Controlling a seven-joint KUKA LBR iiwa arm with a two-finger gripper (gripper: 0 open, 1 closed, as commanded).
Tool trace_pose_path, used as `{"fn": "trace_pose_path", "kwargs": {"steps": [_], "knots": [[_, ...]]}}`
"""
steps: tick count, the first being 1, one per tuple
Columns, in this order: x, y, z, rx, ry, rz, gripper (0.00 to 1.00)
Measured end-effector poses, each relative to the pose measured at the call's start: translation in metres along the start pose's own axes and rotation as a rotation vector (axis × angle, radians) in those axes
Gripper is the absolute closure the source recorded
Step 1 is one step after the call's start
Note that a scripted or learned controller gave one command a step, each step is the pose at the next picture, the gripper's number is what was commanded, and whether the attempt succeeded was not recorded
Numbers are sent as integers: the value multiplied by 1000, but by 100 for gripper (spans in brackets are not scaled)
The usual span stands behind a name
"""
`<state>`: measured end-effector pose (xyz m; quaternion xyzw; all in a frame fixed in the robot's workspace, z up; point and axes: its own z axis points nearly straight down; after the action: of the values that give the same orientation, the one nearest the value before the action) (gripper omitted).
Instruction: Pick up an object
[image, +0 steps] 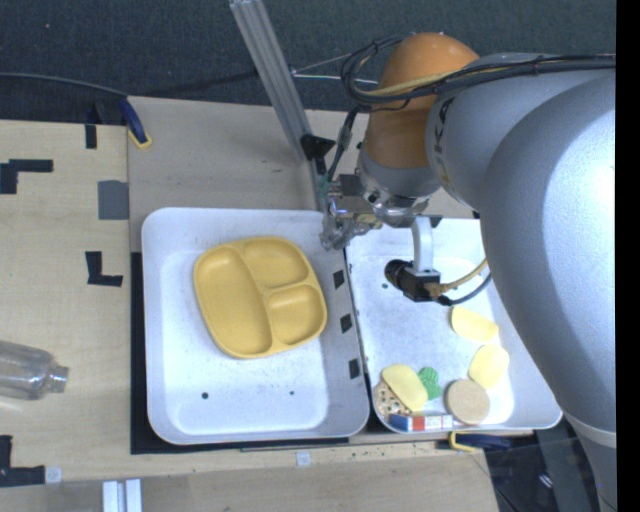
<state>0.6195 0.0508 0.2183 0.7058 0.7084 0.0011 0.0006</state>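
Arm over the bins' divider, nothing grabbed yet.
You've got the jaws near the yellow tray; can't tell if open/shut, prob. lining up.

Quick count: two white bins, left one and right one. One yellow divided plate (three compartments). Three pale yellow pieces, one tan round thing, one small green item. One clear bottle on the bench.
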Motion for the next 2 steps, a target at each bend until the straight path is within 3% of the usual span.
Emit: {"fn": "trace_pose_path", "kwargs": {"steps": [1,2], "knots": [[-28,-45,32,10,-3,6,100],[-15,0,30,2,0,0,100]]}}
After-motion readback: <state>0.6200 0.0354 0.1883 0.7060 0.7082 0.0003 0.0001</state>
